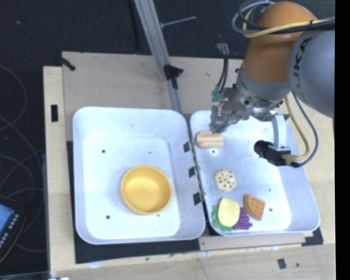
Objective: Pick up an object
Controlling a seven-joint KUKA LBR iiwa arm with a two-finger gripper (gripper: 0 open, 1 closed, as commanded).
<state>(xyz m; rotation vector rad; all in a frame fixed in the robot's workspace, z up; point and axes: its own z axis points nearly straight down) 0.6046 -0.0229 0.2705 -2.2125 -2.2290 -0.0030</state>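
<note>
Here, taking the cookie (224,180) as landmark, a flat tan round with dark specks lying mid-floor in the right bin (291,185). Smooth white floor lies open to its right and above it; the divider between the bins runs close on its left. Below the cookie, at the near rim, sits a round yellow-green piece (228,212) over purple and green bits, with an orange wedge (254,206) just right of it. Above the cookie and slightly left, near the divider, lies a short tan cylinder (209,140), bread-like and matte. The gripper (219,123) hangs directly above that cylinder, tips at its top edge; cannot tell whether it is released or clenched. Far left of the cookie, the left bin (93,133) holds a glossy yellow bowl (146,189), upright, open floor all round.
</note>
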